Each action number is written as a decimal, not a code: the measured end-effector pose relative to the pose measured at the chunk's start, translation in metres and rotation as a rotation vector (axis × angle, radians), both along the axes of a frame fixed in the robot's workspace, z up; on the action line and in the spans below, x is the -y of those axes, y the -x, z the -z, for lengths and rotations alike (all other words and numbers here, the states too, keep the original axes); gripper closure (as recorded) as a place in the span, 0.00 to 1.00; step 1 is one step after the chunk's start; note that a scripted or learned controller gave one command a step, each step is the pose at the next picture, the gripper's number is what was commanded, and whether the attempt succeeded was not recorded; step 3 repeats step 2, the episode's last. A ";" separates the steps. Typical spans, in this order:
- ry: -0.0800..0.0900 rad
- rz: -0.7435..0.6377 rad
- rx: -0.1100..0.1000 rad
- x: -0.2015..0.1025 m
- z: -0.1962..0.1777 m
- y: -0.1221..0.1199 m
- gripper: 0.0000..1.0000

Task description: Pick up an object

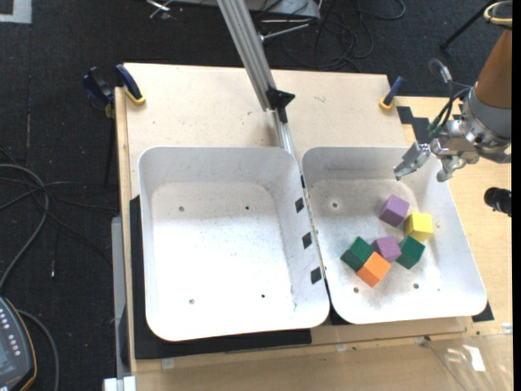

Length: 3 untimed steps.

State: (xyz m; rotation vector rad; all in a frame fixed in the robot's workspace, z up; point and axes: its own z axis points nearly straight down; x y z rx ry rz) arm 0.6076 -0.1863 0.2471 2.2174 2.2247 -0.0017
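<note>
Small foam-like cubes, six in number, clustered in the right-hand shallow white plastic bin (456,292), well inside its walls and toward its near right part; any one would serve as the object to pick

Largest first: pale wooden bench (212,104) carrying both bins side by side, probably so that blocks can be moved from one to the other. Left-hand shallow white plastic bin (155,218) lying alongside, its floor speckled. Slanted grey metal rail (244,39) running down to the seam between the bins

Grey arm with orange band (498,72) reaching in from the right, poised over the far right corner of the right bin, seemingly staged above the cubes ahead of a descent. Two-finger gripper (427,163) spread apart, nothing between its fingers, well apart from the cubes

Then the cubes themselves, matte and sharp-edged: upper purple cube (395,210) just beside yellow cube (421,224); lower purple cube (387,247) pressed between right dark green cube (411,252), orange cube (374,268) and left dark green cube (356,253). Tightly packed, so likely awkward for finger clearance; upper purple cube looks the most exposed
</note>
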 end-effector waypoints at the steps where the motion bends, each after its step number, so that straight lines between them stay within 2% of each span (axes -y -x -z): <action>1: 0.009 0.006 0.018 0.025 0.126 0.052 0.00; 2: 0.016 -0.002 0.030 -0.022 0.131 0.006 0.00; 3: 0.016 -0.002 0.030 -0.022 0.131 0.006 0.00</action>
